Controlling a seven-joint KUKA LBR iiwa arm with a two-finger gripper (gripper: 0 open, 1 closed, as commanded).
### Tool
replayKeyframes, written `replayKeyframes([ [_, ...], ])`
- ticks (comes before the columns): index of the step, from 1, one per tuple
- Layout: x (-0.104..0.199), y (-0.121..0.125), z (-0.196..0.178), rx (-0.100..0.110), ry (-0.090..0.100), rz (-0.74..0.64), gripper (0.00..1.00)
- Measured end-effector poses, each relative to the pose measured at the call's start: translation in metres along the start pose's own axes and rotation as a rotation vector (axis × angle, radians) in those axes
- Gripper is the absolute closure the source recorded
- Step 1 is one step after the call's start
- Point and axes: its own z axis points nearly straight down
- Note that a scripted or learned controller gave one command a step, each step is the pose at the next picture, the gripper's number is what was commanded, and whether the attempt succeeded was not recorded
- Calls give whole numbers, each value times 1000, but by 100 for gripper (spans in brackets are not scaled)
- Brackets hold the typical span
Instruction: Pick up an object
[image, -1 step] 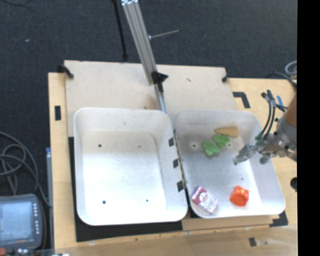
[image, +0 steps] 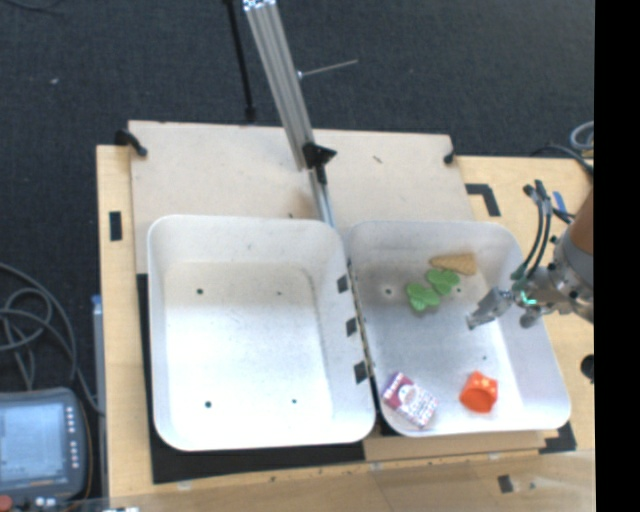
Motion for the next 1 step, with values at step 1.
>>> replayKeyframes([
  [1, 5, -8, 52, 6, -1, 2, 0],
])
